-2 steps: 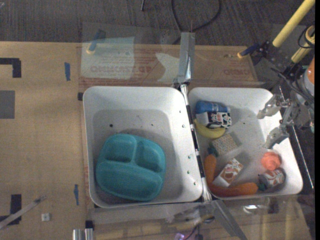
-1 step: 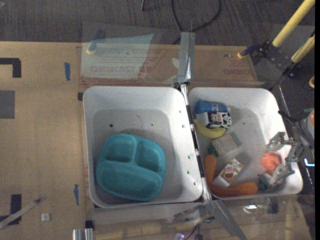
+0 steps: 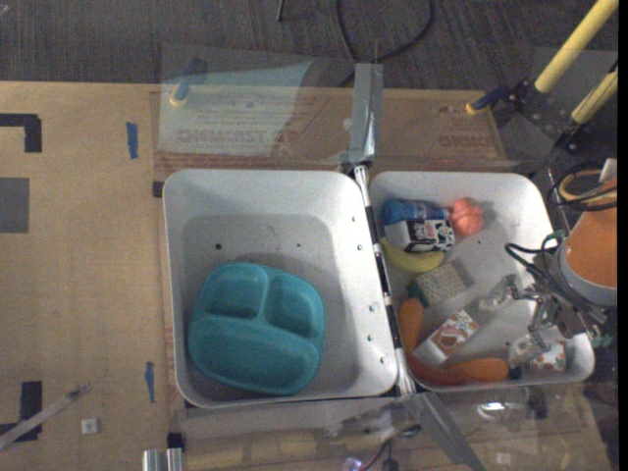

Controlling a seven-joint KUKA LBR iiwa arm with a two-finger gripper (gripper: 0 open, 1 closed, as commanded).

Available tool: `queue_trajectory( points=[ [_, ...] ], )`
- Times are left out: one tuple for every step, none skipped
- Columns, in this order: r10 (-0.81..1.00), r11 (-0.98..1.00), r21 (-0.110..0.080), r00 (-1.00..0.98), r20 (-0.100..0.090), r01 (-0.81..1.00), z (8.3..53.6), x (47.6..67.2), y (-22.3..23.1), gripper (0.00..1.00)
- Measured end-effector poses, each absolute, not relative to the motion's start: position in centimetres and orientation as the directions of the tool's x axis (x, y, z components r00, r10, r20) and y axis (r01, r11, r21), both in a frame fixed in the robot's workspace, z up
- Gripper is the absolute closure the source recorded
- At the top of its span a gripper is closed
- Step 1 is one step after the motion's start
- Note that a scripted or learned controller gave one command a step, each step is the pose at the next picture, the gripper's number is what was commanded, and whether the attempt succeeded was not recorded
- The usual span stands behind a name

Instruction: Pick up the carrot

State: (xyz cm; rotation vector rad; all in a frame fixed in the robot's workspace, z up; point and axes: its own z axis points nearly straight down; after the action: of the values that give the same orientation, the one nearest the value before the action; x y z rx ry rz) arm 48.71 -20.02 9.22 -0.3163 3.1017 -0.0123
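The carrot (image 3: 410, 322) is a short orange piece with a bit of green at its top end, lying near the right bin's left wall. A longer orange item (image 3: 469, 371) lies along that bin's front wall, and I cannot tell whether it is a second carrot. My gripper (image 3: 517, 320) hangs over the right side of the right bin, right of the carrot and apart from it. Its fingers (image 3: 497, 296) are spread open with nothing between them. A small white carton (image 3: 448, 336) lies tilted between the carrot and the gripper.
The right bin (image 3: 549, 214) also holds a blue-and-white milk carton (image 3: 416, 222), a banana (image 3: 417, 258), a pink-orange lump (image 3: 468, 216) and a tan waffle-like square (image 3: 442, 283). A teal divided plate (image 3: 257, 328) sits in the left bin (image 3: 196, 214). Cables hang by the right wall.
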Motion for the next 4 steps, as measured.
queue_trajectory(
  points=[
    [0.296, 0.955, -0.001, -0.955, -0.013, 0.296, 8.9, 50.7, -16.2, 0.00],
    [0.294, 0.956, 0.000, -0.955, -0.025, 0.294, 10.1, 51.0, -16.2, 1.00],
    [0.291, 0.957, 0.001, -0.957, -0.006, 0.291, 20.9, 51.5, -11.8, 1.00],
    [-0.356, 0.935, 0.000, -0.935, -0.003, -0.356, 21.4, 48.6, -13.6, 1.00]
  ],
)
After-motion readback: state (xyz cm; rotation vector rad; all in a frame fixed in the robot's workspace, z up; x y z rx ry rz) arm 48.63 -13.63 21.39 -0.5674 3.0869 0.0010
